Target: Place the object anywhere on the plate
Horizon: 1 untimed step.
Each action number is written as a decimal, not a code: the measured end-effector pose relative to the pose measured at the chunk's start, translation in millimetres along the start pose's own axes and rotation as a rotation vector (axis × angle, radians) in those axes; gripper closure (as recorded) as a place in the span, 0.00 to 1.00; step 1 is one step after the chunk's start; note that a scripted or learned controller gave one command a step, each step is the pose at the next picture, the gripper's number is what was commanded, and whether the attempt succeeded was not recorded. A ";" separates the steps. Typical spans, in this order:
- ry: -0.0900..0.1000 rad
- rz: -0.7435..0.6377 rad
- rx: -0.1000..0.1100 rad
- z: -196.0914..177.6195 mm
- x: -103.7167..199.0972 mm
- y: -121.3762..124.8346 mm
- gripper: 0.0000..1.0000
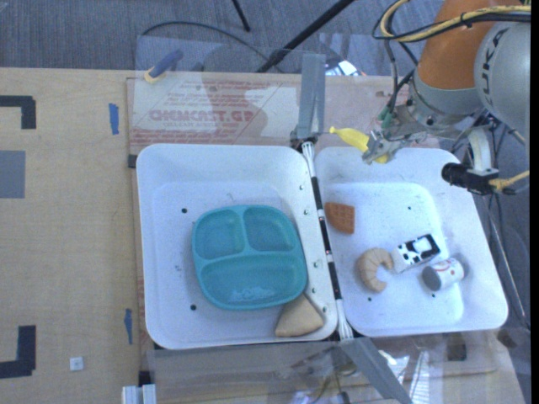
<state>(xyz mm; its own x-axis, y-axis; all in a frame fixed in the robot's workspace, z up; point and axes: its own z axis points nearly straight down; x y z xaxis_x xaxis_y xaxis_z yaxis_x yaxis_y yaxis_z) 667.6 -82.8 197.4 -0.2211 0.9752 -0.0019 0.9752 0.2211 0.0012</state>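
1. End effector [381, 148]: small and blurred over the right bin's [480, 310] far rim; its fingers grip a yellow banana [349, 136].
2. Banana: long axis roughly horizontal, free tip pointing left, well apart from the teal plate [249, 256] in the left bin [160, 225].
3. Arm [472, 49]: enters top right, cut off by the frame, wrist bent down-left.
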 end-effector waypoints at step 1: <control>0.003 -0.266 0.001 12.0 110.0 -10.0 1.00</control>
<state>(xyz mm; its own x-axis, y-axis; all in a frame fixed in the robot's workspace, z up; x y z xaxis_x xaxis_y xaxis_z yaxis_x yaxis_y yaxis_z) 633.6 22.2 185.2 -0.4701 0.8826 0.0010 0.8826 0.4701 -0.0002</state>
